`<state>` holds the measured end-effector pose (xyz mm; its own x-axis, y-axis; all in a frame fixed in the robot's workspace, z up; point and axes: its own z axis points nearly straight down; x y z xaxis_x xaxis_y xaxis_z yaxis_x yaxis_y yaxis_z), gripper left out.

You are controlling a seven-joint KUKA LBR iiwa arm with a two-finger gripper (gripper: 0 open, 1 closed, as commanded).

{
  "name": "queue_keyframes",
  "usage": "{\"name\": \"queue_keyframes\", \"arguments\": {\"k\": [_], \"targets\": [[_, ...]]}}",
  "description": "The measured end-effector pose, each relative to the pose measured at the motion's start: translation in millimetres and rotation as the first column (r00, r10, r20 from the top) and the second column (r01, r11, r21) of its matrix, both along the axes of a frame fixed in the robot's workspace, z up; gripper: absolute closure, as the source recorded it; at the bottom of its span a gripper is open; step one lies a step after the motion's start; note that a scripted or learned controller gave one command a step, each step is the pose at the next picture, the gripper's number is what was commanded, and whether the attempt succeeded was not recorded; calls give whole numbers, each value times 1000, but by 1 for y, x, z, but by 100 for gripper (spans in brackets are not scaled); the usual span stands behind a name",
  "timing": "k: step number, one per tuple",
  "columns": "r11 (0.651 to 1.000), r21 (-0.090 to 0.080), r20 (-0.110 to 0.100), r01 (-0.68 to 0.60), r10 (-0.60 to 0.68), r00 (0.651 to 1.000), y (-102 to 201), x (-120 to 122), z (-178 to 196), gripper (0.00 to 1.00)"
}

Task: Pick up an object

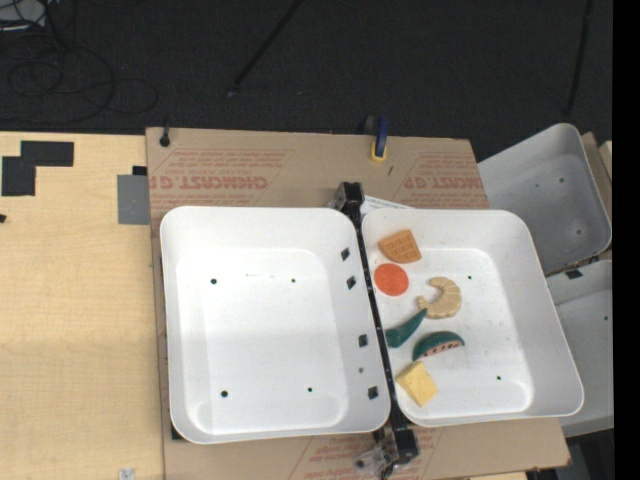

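The right bin (520, 268) holds several small toy foods near its left side. A tan cracker-like piece (399, 246) lies at the back. Just in front of it sits a round orange-red disc (391, 281). To the right of the disc is a curved beige croissant shape (444, 297). A dark green pepper shape (404, 328) lies below it, beside a green and red watermelon slice (437, 346). A yellow cheese block (417, 383) rests nearest the front.
The left bin (200, 268) stands beside the right one, joined by a black divider strip (362, 308). Both rest on a cardboard sheet (260, 168) on the wooden bench. A grey metal plate (555, 188) lies at the far right.
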<state>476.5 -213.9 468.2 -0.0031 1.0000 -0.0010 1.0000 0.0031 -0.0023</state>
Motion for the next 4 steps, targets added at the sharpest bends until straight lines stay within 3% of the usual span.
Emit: {"name": "queue_keyframes", "arguments": {"k": [1, 2, 3, 4], "targets": [[1000, -1, 8, 1, -1, 1000, 12, 0, 74, 100], [1000, 7, -16, 2, -2, 1000, 52, -2, -97, 100], [1000, -4, 9, 6, -6, 1000, -3, 0, -10, 100], [1000, -2, 8, 2, -2, 1000, 0, -1, 61, 100]]}}
